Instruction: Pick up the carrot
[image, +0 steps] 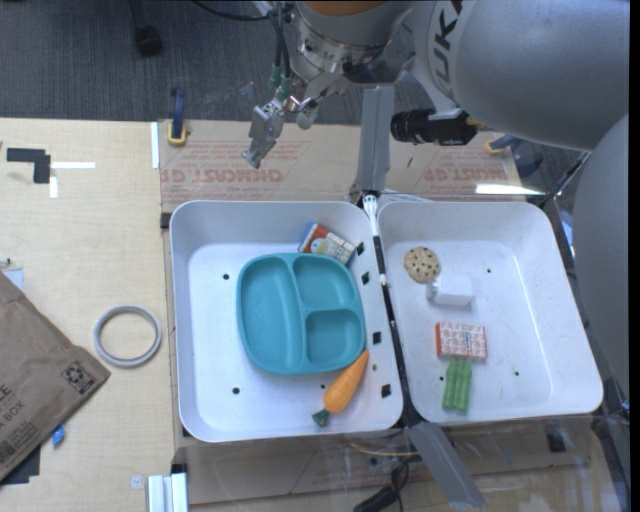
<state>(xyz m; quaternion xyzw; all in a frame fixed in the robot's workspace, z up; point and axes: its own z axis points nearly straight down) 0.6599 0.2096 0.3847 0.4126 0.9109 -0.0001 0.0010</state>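
End effector (262, 135) raised above the cardboard strip (300, 165) behind the left bin (190, 330), well apart from everything in the bins. Fingers too small and blurred to judge; cannot tell whether open or closed. Nothing seen between them. Grey arm (520, 60) bulking in from the upper right, orange band (345, 8) just above the wrist.

Carrot (345, 385) lying in the left bin near its front right corner, orange body tilted, green top toward the front wall. Upper end touching or just under the front right edge of a teal divided plate (298, 312), which takes up the middle of that bin. Small printed carton (327, 243) tucked at the back of the plate, against the bin's rear right corner.

Right bin (570, 330) bearing a cookie (422, 263) near the back left, a white block (451, 293) just in front of it, a red-and-white packet (461, 341) nearer the middle, and a green ridged piece (457, 385) just in front of that.

Out on the bench (80, 230) to the left: a grey ring (127, 334), and a brown cardboard box (35, 380) at the edge.
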